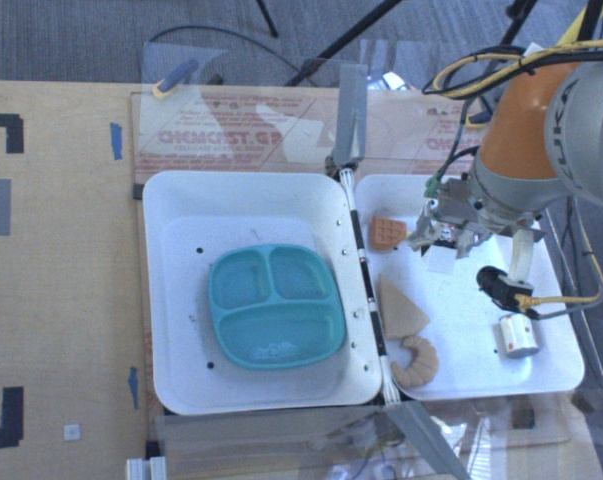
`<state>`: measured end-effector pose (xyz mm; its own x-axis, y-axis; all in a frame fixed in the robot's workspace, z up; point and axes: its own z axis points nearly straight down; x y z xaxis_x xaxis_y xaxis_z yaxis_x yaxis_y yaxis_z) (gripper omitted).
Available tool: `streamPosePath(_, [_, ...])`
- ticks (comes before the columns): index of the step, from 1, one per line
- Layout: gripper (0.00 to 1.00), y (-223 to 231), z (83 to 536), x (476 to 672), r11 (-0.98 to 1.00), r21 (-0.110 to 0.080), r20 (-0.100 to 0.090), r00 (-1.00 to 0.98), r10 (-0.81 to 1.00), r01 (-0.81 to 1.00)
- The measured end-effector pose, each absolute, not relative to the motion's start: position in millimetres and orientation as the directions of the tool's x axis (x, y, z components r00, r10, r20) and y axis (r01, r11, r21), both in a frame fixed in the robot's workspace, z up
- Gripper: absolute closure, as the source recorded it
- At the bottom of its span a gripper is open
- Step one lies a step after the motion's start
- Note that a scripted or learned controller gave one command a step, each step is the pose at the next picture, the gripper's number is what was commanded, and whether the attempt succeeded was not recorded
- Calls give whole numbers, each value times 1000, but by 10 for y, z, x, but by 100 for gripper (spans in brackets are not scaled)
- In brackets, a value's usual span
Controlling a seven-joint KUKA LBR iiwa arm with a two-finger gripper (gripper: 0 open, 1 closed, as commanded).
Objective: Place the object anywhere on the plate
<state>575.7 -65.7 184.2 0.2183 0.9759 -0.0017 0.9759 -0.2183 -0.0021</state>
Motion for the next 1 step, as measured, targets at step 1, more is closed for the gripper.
streamPosePath(1, [100, 53, 1843, 6018, -126, 1, 0, 126, 992, 992])
